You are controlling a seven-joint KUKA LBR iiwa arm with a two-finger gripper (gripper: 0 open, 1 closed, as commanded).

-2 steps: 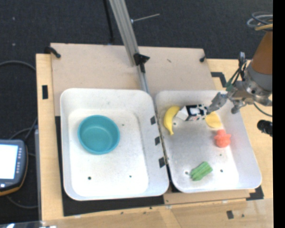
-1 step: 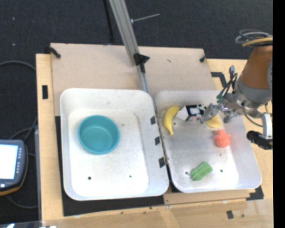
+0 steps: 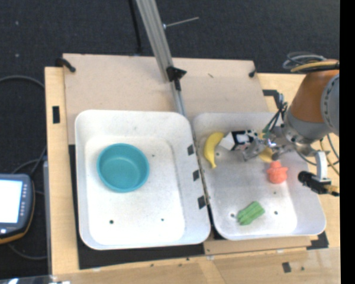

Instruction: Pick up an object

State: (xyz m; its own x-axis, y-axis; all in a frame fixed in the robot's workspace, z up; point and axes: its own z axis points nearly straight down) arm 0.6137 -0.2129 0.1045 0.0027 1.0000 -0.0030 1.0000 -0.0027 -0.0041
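Camera view: gripper crowding objects in the right bin

Nearest the viewer, a green object [image 3: 249, 212] is lying in the right bin [image 3: 307, 220]. Farther back, an orange-red object [image 3: 277, 173] is sitting just beside the gripper [image 3: 255, 149]; its grip state cannot be told. Beyond, a banana [image 3: 212, 148] is lying close by. Risk, as a judgement: closing here could nudge neighbours and miss.

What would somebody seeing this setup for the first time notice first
The teal bowl draws the eye first, sitting alone in the left bin. Next is the grey arm with its orange band reaching in from the right, its gripper low over the right bin. There a yellow banana lies at the near-left edge, with an orange-pink toy and a green object further down.
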